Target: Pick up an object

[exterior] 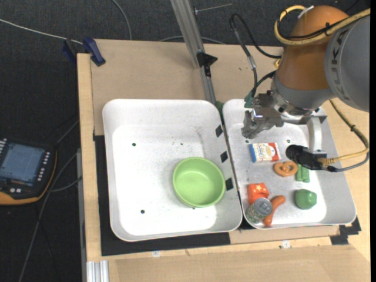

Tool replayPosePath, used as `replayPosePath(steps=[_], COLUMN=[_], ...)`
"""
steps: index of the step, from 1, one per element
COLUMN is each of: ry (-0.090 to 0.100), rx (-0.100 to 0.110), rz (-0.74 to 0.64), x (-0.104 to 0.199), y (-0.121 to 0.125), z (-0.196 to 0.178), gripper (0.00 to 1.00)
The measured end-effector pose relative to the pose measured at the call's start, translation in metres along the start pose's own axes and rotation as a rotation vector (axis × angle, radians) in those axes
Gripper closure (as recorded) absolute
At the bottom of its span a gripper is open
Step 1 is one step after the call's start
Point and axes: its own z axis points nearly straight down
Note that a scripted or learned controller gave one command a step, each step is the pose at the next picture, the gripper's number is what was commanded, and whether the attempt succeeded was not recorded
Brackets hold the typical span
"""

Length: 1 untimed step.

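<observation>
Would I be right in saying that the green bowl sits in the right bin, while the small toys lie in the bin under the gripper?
Not quite: the camera view shows the green bowl in the left bin. The small toys do lie in the right bin, under the gripper.

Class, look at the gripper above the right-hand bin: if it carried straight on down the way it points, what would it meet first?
Most likely the bare floor of the right bin, just above the blue-and-white box. The gripper seems aimed beside the box, though depth is hard to judge from this slanted view.
</observation>
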Motion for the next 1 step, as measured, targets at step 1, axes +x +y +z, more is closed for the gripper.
replayPosePath(steps=[1], ry=[0.000], rx=[0.000], rz=[0.001], x=[0.0436], y=[0.0003], z=[-0.0046], gripper=[1.00])
